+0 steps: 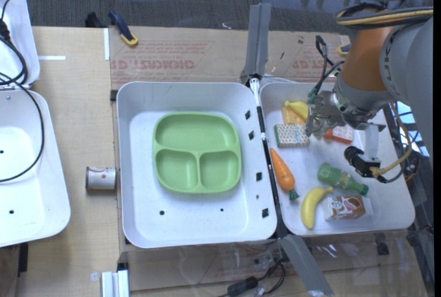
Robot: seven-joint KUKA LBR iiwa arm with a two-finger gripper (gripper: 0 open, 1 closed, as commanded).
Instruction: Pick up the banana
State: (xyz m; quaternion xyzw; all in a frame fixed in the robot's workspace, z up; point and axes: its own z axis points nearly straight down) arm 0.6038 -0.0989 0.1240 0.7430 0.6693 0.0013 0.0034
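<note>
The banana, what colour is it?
Yellow, with a greenish tip. The banana shows in the camera view.

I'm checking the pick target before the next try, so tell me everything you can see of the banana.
The banana is yellow, short and curved, smooth-skinned and whole, with a darker tip at its lower end. It lies flat on the floor of the right bin, near the front edge. Its upper end meets the green bottle, and a small carton lies close on its right. The carrot lies to its left, apart from it. The gripper is farther back in the bin, not on the banana.
</note>
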